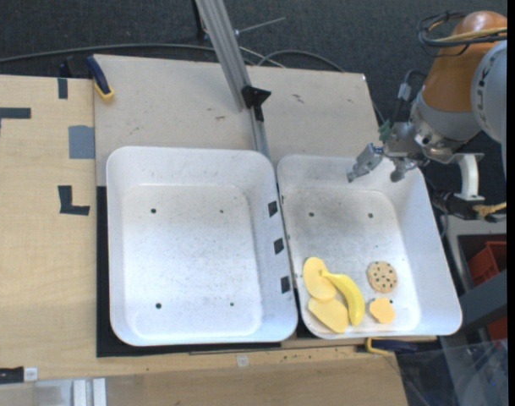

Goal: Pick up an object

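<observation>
Two white bins sit side by side on the bench, and everything worth picking lies in the right bin (409, 201), bunched along its near edge: a banana (348, 294), a yellow slice (317, 281) touching the banana's left end, another yellow piece (328, 314) just below, a cookie (381, 276) and a small orange piece (381, 311) toward the near right corner. The left bin (189, 244) offers you nothing to grasp.

Your gripper (380, 164) hangs over the far edge of the right bin, well apart from that cluster, so you have to travel toward the near edge before you descend. I would go for the cookie or the orange piece: each lies a little apart from the banana group, so the fingers are less likely to nudge a neighbour. Come down straight and centred, since these flat pieces probably give little to pinch.

Whether the fingers are spread or pressed together I cannot tell from this slant. Nothing shows between them, and they touch no object.
</observation>
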`<action>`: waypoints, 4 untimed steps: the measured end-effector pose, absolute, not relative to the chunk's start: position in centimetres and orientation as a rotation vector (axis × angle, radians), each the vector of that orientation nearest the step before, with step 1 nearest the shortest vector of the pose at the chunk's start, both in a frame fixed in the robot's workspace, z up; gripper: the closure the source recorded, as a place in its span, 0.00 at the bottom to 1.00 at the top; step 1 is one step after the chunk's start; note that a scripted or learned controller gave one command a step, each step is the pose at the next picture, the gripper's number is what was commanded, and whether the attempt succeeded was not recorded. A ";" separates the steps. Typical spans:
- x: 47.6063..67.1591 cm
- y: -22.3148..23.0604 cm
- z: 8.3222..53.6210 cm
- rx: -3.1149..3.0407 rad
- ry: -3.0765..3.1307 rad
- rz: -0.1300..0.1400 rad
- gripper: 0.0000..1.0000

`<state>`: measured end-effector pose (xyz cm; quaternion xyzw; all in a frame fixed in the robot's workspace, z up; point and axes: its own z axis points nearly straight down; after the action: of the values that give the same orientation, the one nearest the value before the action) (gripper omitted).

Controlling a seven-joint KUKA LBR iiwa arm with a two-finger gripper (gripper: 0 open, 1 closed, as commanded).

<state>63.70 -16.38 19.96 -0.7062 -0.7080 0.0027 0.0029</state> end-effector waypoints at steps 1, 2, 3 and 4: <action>64.5 -16.2 14.9 -2.215 -2.221 0.008 0.00; 64.4 -16.1 9.4 -2.215 -2.221 0.008 0.00; 64.5 -16.0 10.8 -2.216 -2.227 0.003 1.00; 65.5 -15.5 16.1 -2.221 -2.226 -0.004 1.00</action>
<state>65.53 -15.45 16.07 -0.7063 -0.7080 -0.0012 -0.0015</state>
